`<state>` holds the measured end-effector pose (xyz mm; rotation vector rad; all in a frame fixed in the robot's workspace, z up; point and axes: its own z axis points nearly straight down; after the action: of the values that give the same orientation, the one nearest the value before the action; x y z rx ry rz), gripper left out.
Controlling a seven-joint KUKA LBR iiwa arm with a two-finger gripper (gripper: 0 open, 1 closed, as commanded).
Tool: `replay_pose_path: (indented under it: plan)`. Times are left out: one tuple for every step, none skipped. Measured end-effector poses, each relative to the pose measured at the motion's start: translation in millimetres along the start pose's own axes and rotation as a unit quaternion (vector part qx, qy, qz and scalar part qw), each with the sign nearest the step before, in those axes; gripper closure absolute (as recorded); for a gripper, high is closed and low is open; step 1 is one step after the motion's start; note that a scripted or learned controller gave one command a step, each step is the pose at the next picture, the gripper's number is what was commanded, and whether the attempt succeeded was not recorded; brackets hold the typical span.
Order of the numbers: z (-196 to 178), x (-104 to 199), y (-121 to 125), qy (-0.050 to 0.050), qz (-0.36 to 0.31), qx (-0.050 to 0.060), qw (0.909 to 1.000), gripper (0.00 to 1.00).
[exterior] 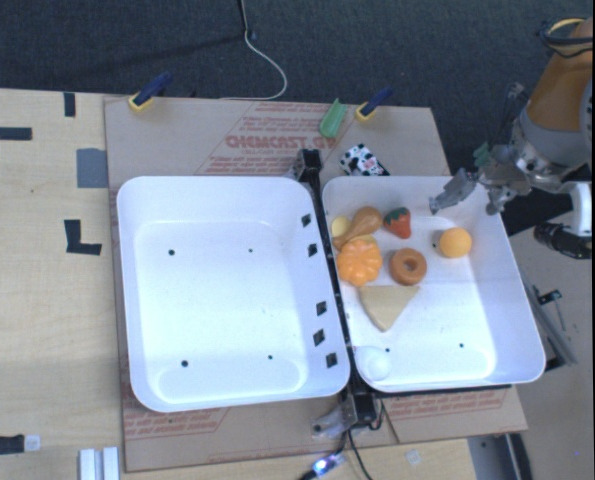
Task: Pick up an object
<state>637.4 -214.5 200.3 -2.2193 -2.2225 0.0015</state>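
Right bin contains six items, one each: pumpkin, donut, wedge, orange ball, carrot, pear. Gripper state: cannot tell.

Six small toy foods are seen in the right bin, in its far left part. A pumpkin lies by the left wall, a doughnut beside it, a pale wedge just nearer. A pear, strawberry and orange ball lie farther back.
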Motion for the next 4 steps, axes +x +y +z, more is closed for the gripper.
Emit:
replay_pose_path:
  plan:
    - [76, 88, 10, 0.002, -0.003, 0.003, 1.0000, 0.00]
    - [115, 76, 33, 0.001, 0.000, -0.001, 1.0000, 0.00]
    - [116, 110, -6, 0.000, -0.001, 0.001, 1.0000, 0.00]
    - [106, 109, -5, 0.000, -0.001, 0.001, 1.0000, 1.00]
